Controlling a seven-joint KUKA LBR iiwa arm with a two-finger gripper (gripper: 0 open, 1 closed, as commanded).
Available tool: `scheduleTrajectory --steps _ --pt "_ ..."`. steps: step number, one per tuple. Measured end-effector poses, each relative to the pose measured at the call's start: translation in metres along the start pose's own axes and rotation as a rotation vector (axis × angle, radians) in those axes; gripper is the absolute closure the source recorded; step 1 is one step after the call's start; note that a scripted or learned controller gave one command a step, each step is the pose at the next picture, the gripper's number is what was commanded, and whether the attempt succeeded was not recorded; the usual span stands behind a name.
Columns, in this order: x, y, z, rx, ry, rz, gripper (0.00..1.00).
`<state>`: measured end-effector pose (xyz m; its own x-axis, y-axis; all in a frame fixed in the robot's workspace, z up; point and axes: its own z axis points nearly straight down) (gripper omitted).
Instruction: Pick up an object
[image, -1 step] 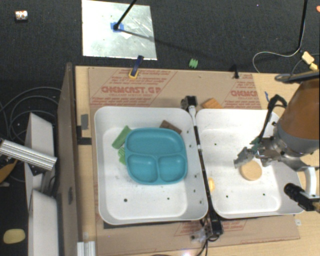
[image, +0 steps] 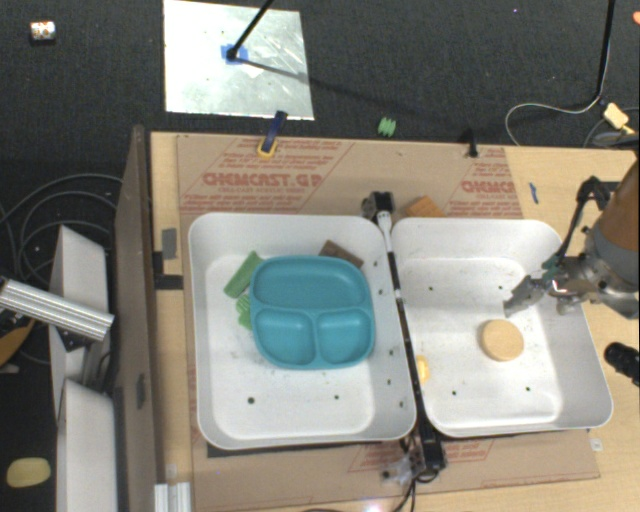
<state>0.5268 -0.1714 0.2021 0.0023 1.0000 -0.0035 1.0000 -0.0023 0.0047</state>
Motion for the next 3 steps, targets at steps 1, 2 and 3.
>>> scheduleTrajectory --steps 1,2,3 --pt "0.003 0.012 0.093 0.008 0.005 -0.004 0.00" --pt "0.010 -0.018 0.119 0.006 0.005 -0.002 0.00" --pt "0.045 0.033 0.117 -0.001 0.003 -0.011 0.00"
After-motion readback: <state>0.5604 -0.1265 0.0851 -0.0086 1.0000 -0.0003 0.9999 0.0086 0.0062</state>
